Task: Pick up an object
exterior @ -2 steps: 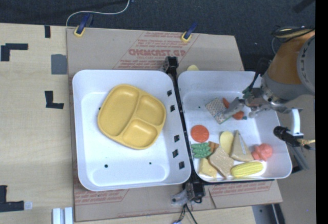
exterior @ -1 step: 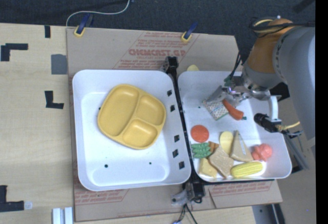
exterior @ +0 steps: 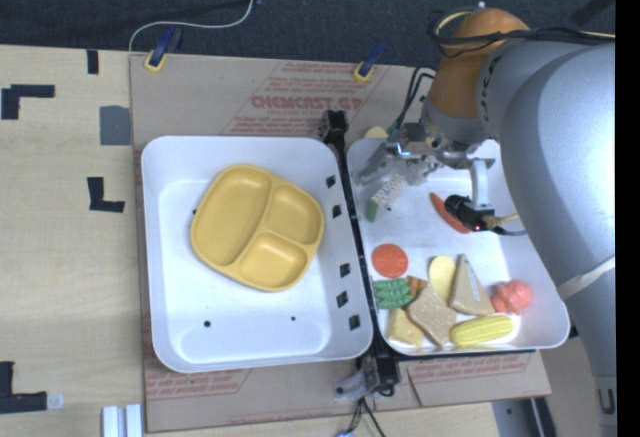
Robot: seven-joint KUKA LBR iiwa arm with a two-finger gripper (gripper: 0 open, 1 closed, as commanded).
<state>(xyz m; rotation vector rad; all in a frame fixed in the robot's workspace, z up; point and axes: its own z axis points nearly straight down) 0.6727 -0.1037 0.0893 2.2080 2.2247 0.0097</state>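
My gripper (exterior: 384, 175) hangs low over the upper left corner of the right bin (exterior: 545, 270), close to the divider between the bins. Just below it lies a small whitish piece with a green end (exterior: 380, 199); whether the gripper touches it is unclear. A red-orange pepper-like piece (exterior: 455, 212) lies to the right, under the wrist. Toward the bin's front are a red tomato slice (exterior: 390, 259), a green piece (exterior: 393, 293), bread slices (exterior: 432, 313), a corn cob (exterior: 483, 330) and a pink piece (exterior: 512, 297).
The left bin (exterior: 165, 255) holds a yellow divided plate (exterior: 258, 227). The big grey arm (exterior: 560, 135) covers the right bin's far right side. A pale yellow piece (exterior: 375, 134) sits at the right bin's back edge. Black clips line the divider (exterior: 347, 255).
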